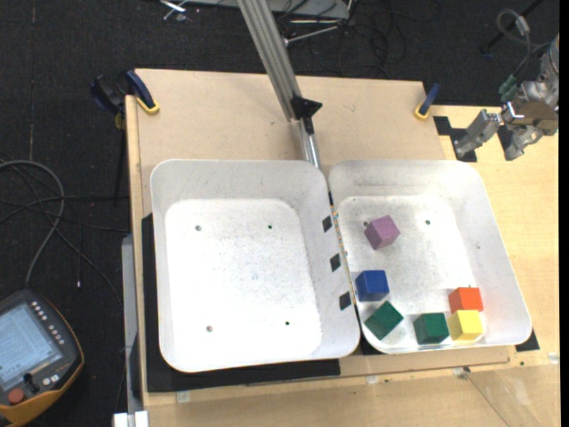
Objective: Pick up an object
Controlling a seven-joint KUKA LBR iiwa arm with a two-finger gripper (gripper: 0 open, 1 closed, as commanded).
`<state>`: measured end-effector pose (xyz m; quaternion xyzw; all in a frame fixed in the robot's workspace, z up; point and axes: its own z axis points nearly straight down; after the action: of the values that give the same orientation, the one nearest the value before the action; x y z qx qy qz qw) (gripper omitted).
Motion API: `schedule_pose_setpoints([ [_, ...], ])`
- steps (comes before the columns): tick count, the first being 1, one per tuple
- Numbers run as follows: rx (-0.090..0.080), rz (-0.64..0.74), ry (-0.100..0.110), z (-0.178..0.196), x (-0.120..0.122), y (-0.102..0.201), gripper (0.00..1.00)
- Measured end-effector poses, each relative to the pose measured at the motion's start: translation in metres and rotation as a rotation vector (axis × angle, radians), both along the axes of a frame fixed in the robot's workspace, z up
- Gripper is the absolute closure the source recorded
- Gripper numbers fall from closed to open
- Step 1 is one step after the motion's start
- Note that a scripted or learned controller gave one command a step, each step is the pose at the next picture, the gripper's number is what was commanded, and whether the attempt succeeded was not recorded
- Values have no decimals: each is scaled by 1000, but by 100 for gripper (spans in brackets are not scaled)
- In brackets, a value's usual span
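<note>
Several small blocks lie in the right bin (pixel 487 205). A purple block (pixel 382 231) sits near the bin's middle, and a blue block (pixel 372 284) lies below it by the left wall. Along the front edge are a dark green block (pixel 384 319), a green block (pixel 431 327), a yellow block (pixel 466 325) and an orange block (pixel 465 299) just behind the yellow one. My gripper (pixel 491 139) hangs beyond the bin's far right corner, above the bench, open, with nothing between its fingers. It is well away from every block.
The left bin (pixel 169 238) stands beside the right one. A slanted metal pole (pixel 271 52) comes down to the gap between the bins at the back. Clamps (pixel 142 96) (pixel 427 103) sit on the bench's far corners. A teach pendant (pixel 31 354) lies on the floor at lower left.
</note>
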<state>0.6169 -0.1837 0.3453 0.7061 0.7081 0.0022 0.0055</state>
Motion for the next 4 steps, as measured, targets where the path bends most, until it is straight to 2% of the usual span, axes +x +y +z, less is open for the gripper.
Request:
schedule_pose_setpoints([
  [1,6,2,16,-177,46,49,0],
  [2,3,-5,15,-240,61,18,0],
  [3,8,-1,16,-251,3,69,0],
  [4,4,-4,9,-239,5,66,100],
])
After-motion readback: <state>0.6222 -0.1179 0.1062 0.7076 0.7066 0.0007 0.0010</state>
